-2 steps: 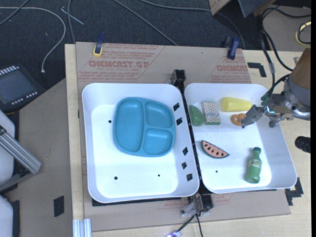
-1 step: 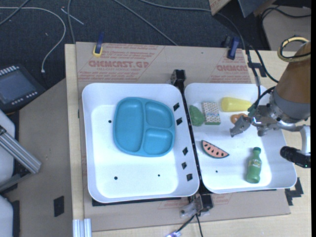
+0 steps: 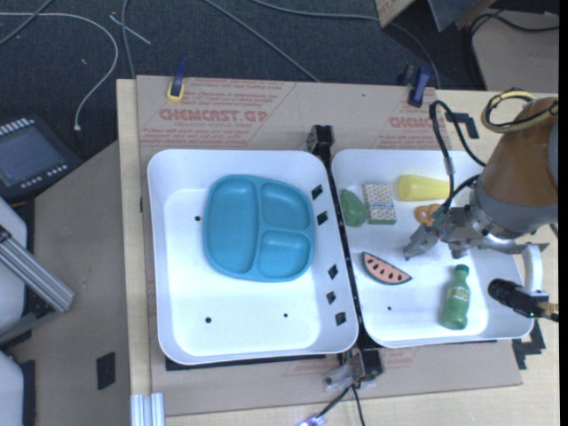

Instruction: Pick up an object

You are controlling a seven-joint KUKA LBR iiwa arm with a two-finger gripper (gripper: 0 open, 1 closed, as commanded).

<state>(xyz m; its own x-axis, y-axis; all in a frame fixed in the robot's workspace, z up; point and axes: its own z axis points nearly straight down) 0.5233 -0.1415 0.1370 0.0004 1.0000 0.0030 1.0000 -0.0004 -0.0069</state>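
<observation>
My gripper [image 3: 438, 248] hangs over the middle of the right bin [image 3: 497, 331], fingers spread open with nothing between them. A small orange piece [image 3: 428, 212] lies just behind it, partly hidden by the wrist. The watermelon slice [image 3: 385, 269] lies to its left, and the green bottle [image 3: 456, 297] stands just in front and to the right. Further back are a yellow banana-like object [image 3: 422, 187], a checkered packet [image 3: 380, 202] and a green item [image 3: 353, 209].
A blue divided plate [image 3: 259, 229] sits in the left bin [image 3: 177, 264]. A black-clipped divider [image 3: 335, 238] runs between the bins. The arm's grey and orange body [image 3: 524, 176] covers the right bin's far right side, with cables above it.
</observation>
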